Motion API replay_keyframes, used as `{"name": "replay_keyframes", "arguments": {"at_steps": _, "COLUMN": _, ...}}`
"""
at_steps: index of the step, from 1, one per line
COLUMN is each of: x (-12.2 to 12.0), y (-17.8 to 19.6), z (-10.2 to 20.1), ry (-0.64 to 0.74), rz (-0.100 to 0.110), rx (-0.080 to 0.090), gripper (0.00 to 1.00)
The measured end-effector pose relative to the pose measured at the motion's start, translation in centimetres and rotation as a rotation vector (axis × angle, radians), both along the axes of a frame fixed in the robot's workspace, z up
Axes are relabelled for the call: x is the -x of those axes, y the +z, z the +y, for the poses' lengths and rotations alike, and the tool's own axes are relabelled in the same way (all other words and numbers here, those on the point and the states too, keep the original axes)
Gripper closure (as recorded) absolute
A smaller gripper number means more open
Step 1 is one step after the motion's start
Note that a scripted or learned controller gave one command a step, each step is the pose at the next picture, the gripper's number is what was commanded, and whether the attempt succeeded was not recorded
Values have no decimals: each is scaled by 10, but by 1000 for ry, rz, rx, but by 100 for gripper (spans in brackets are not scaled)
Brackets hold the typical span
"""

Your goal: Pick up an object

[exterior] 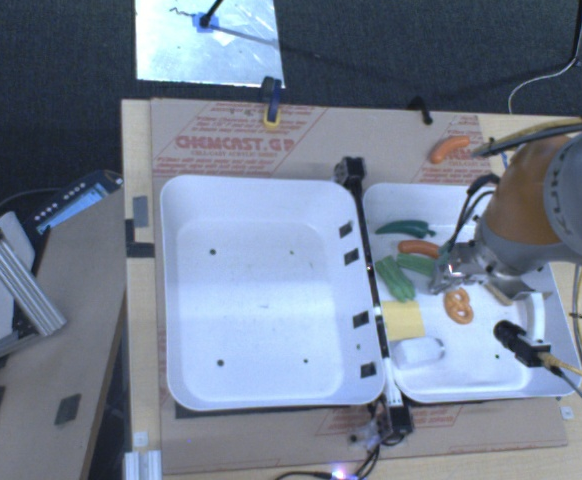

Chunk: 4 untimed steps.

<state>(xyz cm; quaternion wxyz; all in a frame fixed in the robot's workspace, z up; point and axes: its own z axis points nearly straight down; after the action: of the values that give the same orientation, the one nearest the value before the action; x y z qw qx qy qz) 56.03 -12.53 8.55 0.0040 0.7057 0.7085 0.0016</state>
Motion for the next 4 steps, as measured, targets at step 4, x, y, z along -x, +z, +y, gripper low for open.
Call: {"name": "replay_keyframes", "arguments": {"at_steps": 4, "x": -2, "y": 440, "z": -33, "ry": 4, "rz": -4, "rx": 1, "gripper": 100}}
